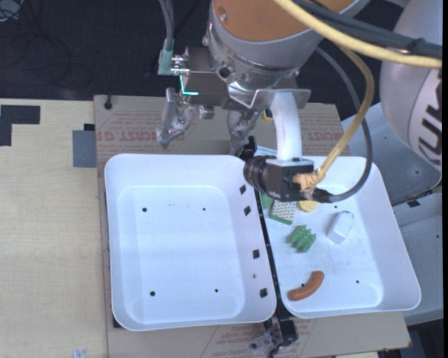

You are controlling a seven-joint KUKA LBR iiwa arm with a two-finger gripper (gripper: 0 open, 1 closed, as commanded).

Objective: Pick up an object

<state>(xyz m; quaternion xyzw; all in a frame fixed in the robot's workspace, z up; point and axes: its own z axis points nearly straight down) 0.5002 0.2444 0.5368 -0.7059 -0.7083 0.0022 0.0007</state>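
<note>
The right bin (388, 289) holds several small things: an orange sausage-shaped piece (306, 285), a green knobbly piece (302, 239), a pale grey block (340, 227), a green-and-white dotted piece (281, 212) and a bit of yellow (308, 206). My gripper (207, 136) hangs high over the far rim of the left bin (127, 289), above the cardboard behind it. Its two fingers stand wide apart, open, with nothing between them. The dotted piece and the yellow one are partly hidden by a black unit on the arm.
A black boxy unit (278, 177) with a yellow cable (351, 129) hangs from the arm over the right bin's far left corner. Black clips (255, 253) run along the seam between the bins. A tan board (37, 230) lies to the left.
</note>
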